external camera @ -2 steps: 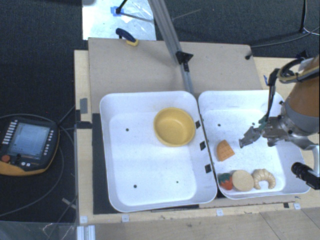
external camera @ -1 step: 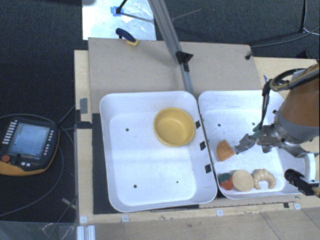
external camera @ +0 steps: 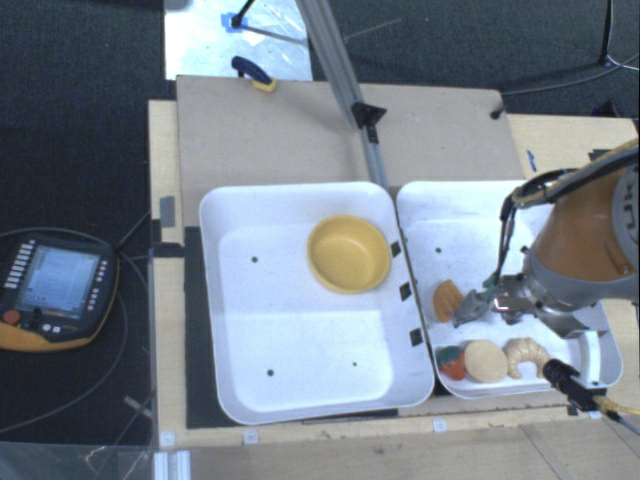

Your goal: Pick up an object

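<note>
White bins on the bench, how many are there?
2. The left white bin holds a yellow bowl near its upper right. The right white bin sits against it, holding small food items under the arm; the arm covers part of it.

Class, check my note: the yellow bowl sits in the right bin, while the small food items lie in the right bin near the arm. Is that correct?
Not quite. The camera view shows the yellow bowl in the left bin, not the right. The small food items do lie in the right bin near the arm.

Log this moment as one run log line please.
phase: approach | gripper: low in right bin, beside orange piece | yellow bowl: left bin
</note>
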### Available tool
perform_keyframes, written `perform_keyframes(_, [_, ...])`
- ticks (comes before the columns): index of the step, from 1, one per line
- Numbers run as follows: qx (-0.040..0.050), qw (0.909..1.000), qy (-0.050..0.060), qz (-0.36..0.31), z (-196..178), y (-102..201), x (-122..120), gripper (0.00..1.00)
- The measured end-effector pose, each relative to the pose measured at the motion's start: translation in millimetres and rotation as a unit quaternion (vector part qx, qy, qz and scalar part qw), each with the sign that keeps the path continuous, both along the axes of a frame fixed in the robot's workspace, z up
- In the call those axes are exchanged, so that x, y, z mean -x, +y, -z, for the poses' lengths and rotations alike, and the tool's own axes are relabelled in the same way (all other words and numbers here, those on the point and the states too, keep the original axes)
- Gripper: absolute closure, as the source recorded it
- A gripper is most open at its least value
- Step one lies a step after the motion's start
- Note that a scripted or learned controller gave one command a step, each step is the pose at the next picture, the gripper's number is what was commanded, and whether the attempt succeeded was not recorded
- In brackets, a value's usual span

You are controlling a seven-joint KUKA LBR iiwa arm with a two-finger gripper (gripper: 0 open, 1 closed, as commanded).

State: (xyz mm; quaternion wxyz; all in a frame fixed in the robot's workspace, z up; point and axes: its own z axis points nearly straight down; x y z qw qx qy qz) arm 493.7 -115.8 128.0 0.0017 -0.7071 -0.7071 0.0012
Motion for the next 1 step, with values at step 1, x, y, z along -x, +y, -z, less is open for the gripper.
perform_keyframes(1, [0.0001,1.0000,-0.001,0.000,39.4,0.2,0.8,0.00])
